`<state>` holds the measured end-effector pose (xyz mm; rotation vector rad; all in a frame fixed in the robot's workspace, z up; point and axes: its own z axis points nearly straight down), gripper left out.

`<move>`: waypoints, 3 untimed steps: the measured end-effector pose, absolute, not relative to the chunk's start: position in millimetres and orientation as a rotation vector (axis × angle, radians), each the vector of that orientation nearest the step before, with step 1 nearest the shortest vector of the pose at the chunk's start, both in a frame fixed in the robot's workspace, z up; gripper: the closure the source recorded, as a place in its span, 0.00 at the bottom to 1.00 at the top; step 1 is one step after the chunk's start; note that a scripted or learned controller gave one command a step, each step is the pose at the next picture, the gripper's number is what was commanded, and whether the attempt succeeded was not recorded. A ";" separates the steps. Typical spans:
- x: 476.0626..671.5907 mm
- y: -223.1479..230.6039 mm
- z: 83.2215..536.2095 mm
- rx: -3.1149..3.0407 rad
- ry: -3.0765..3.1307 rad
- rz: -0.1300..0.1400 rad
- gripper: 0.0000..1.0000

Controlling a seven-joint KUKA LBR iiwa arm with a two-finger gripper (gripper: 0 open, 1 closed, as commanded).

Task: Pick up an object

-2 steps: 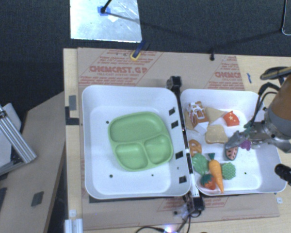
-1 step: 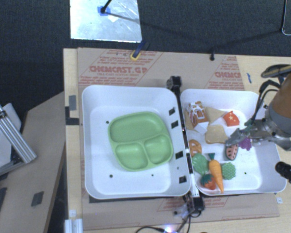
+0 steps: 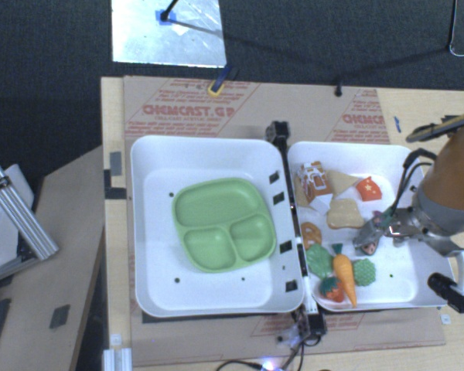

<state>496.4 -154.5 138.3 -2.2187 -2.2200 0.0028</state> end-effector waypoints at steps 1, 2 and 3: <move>496.9 -154.2 86.5 -2.221 -2.221 0.000 0.00; 497.6 -154.7 99.0 -2.221 -2.225 -0.002 1.00; 493.1 -162.1 157.5 -2.226 -2.226 -0.005 1.00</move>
